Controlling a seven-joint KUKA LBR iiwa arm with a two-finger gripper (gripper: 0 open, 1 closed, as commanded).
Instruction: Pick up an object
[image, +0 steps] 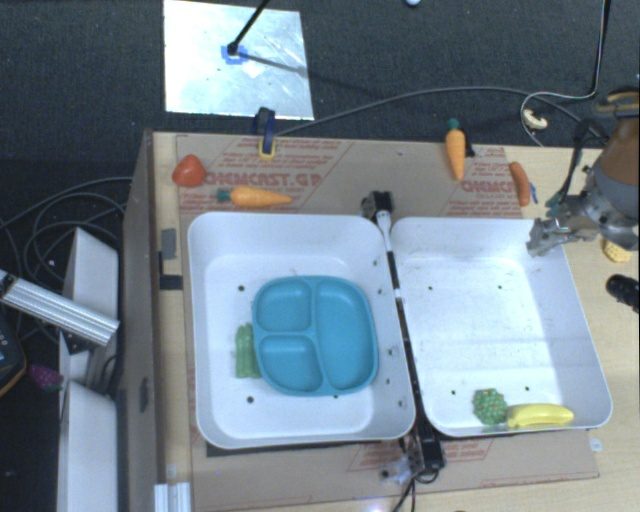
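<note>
Pincer of mine hangs over the right bin's far right corner; how far it gapes I cannot tell. Near that bin's front edge lie a yellow banana touching green broccoli. Red worktop print reads partly "CAST".

The bench is a brown board with red printing. On it two white bins stand side by side, the left bin and the right bin, touching at the middle. Behind the bins, three carrots and a tomato lie directly on the board.
</note>
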